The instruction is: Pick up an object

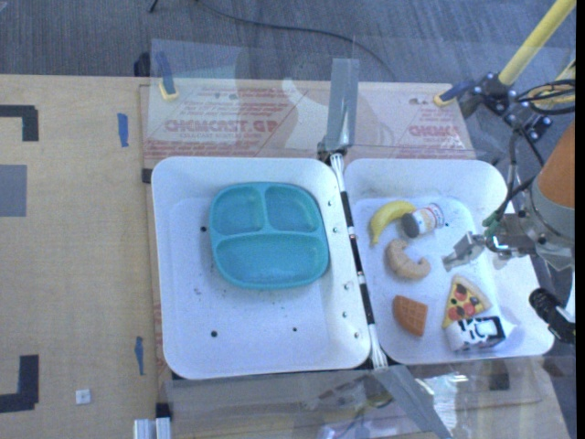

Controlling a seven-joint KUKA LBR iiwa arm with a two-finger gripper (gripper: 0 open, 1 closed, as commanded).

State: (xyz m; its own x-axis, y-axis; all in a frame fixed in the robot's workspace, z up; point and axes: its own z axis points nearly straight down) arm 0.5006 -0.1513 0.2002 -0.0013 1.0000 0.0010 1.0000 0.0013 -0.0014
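Hovering at three o'clock of the curved tan croissant, the grey metal jaws gape empty.

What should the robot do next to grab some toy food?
Probably ease the end effector a little left and down onto the croissant. It hovers in the right bin holding nothing, and the croissant is the nearest piece, lying apart from the banana and waffle.

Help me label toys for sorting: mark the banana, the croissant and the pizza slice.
banana (390,218), camera view, middle of its curve
croissant (406,260), camera view, its centre
pizza slice (464,301), camera view, its topping
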